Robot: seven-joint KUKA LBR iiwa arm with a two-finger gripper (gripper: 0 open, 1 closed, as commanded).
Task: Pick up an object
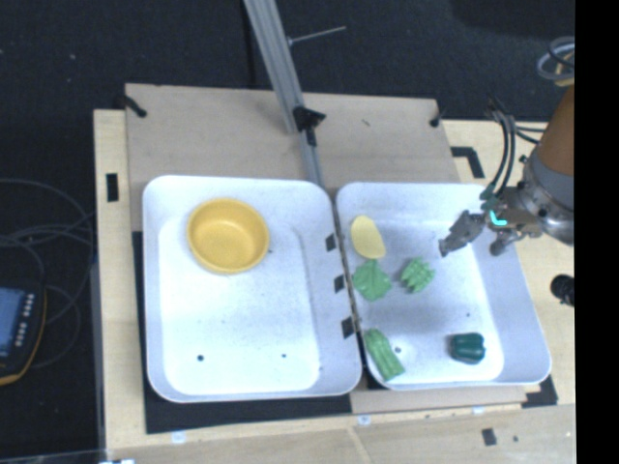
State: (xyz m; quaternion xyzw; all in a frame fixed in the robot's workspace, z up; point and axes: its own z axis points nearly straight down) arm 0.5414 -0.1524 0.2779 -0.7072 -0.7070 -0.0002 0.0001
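No legible writing or brand marks observed; the two-finger gripper [481, 237] hangs spread and unladen over the right shallow white bin [513, 288], near the ridged light-green plastic piece [417, 275].

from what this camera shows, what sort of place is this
Probably a robotics lab grasping bench: two shallow white bins side by side, small toy objects like a yellow bowl, and a robot arm's claw reaching in.

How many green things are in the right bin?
4. A green piece by the divider, a ridged one just right of it, a long one in the near left corner, and a dark green one near right. None appears hidden.
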